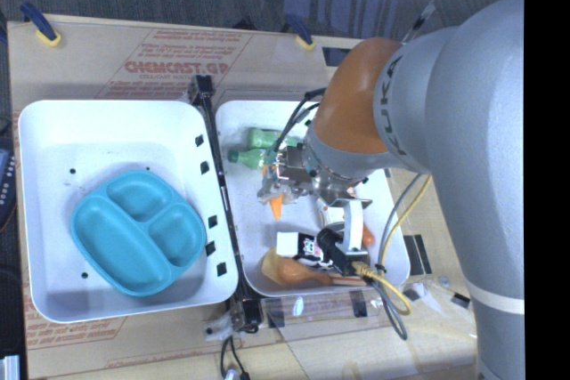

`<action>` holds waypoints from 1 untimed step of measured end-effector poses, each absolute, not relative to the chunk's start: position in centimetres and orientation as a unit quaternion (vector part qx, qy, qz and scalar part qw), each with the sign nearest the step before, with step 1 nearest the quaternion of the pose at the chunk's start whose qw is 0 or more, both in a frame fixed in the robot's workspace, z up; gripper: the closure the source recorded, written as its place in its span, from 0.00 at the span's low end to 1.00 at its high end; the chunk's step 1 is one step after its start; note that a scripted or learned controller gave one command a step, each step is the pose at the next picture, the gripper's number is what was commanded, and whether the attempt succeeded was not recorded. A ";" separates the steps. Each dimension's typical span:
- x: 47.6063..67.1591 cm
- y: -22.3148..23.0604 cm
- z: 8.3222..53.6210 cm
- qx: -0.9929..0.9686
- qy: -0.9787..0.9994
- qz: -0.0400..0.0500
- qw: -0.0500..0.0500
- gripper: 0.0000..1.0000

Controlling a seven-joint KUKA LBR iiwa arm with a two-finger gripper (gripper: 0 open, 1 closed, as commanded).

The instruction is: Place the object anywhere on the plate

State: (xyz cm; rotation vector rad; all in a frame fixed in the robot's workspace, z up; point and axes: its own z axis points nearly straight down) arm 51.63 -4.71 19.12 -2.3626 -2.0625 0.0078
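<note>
From my remote view, the blue plate [135, 231] sits bare in the left bin [53, 129] at nine o'clock of the gripper [283, 178], which hangs over the right bin's [233, 116] clutter, so the placing remains undone.

Blue plate [135, 230] lies in left bin [53, 125]; arm [419, 111] over right bin [233, 116].
</note>
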 end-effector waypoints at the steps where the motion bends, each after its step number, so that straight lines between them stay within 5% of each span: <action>1: 51.6 -4.7 19.1 -0.753 -0.658 0.002 0.003 0.00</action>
